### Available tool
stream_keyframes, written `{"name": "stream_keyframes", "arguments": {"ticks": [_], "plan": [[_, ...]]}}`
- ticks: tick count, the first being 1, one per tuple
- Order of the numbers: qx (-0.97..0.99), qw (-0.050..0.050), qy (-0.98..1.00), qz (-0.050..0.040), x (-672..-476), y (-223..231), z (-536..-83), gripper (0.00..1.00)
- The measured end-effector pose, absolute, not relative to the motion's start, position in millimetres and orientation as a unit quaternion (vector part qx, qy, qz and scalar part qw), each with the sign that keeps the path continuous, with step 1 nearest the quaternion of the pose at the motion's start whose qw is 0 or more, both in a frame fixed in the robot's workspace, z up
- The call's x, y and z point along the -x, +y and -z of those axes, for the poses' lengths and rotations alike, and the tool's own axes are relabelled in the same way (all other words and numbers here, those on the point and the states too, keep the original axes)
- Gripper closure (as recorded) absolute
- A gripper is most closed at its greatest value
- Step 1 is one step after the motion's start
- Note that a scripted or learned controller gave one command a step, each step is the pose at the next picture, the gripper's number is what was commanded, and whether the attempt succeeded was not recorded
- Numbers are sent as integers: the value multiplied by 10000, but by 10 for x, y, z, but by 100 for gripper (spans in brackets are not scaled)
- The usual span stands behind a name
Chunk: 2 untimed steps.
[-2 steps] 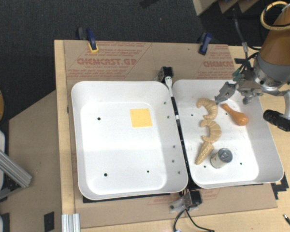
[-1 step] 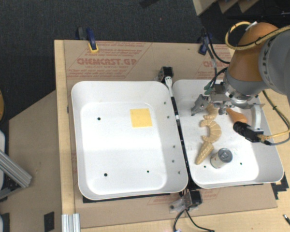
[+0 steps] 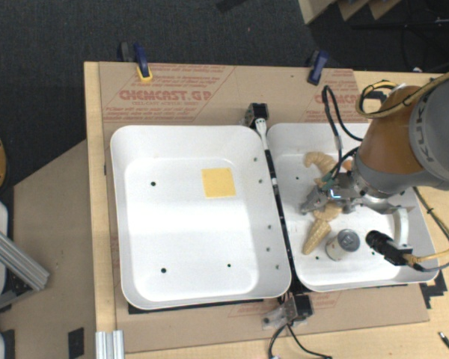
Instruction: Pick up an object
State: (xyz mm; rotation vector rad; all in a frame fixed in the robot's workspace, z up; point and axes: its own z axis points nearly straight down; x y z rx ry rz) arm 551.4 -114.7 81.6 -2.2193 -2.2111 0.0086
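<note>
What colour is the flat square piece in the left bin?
Yellow; the square piece shows plainly in the camera view.

One fixed camera looks down from above the worktop (image 3: 209, 88) at a slant, set far enough back to take in both white bins whole, with dark carpet beyond the far edge. The left bin (image 3: 135, 268) sits near the middle of the frame, the right bin (image 3: 344, 275) toward the right side. The far edge of the worktop runs across the upper part of the frame. The arm (image 3: 393, 144) enters from the right side, over the right bin.
</note>
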Motion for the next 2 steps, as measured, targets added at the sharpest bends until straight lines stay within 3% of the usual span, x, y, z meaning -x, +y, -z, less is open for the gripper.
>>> {"name": "stream_keyframes", "arguments": {"ticks": [1,2], "plan": [[7076,-9,-7066,4,-5559,-1139,-952,100],[7036,-55,-7105,61,-6275,-471,-1919,100]]}}
